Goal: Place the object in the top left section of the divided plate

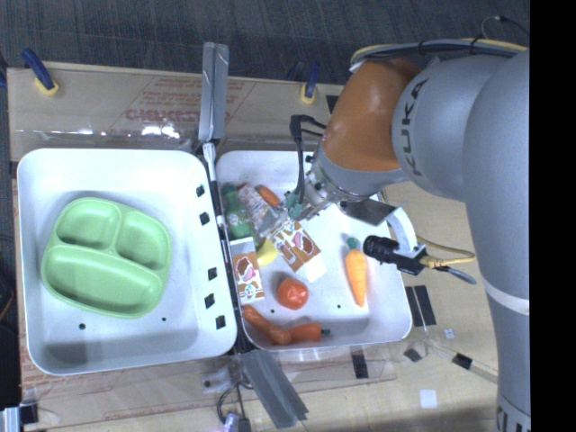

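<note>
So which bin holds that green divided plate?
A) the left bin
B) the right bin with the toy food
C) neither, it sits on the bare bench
A: the green divided plate lies in the left bin, while the carrot and tomato lie in the right bin.

The table is pale wood, with faint red print near its far edge and blue clamps at that edge. Two shallow white bins sit side by side on it, the left bin and the right bin, with a grey metal bar running up from the seam between them. Small black tabs line the seam. Dark carpet lies beyond the table.
</note>
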`<state>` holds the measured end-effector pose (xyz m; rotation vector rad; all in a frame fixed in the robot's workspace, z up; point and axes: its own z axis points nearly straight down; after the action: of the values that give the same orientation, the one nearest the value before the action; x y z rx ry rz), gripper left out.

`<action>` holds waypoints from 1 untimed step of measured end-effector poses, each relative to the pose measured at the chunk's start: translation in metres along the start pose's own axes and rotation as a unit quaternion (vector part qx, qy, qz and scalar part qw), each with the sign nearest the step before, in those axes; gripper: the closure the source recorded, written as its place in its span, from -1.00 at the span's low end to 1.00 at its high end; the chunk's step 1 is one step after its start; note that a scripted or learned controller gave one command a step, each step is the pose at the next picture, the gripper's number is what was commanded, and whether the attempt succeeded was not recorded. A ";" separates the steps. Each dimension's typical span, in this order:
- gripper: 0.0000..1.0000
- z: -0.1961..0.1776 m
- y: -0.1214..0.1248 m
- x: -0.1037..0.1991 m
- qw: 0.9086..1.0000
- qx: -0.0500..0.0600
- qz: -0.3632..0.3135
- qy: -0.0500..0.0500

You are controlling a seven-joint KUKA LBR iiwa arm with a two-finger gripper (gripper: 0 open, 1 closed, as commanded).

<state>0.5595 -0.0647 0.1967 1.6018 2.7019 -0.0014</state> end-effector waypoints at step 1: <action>1.00 0.007 0.061 0.040 1.000 0.001 -0.021 0.001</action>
<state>0.5939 0.0000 0.1896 1.5460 2.7365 -0.0025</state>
